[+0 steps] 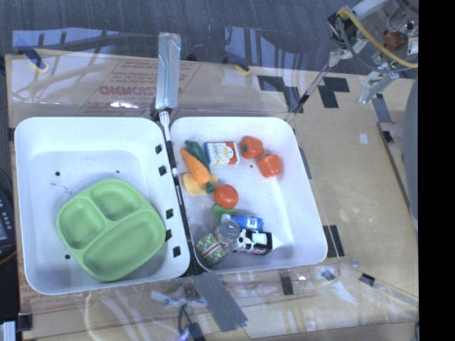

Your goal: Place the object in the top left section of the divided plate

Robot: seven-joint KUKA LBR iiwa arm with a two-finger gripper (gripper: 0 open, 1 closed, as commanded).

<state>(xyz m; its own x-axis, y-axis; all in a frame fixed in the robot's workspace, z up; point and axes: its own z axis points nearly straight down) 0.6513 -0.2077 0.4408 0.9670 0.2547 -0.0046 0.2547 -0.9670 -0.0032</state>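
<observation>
Tins [229,230] crowded the right bin's [313,215] near edge; the freer red pepper [269,165] looked an easier pick. The gripper's [373,84] state could not be told.

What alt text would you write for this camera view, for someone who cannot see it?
Seen from above, two white bins sit side by side: the left bin holds a green divided plate, and the right bin holds toy food, including a carrot, a tomato and a small carton. Part of the robot arm shows at top right.

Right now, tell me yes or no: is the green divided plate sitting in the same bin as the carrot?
No, the green divided plate lies in the left bin, while the carrot lies in the right bin among the other toy foods.
</observation>
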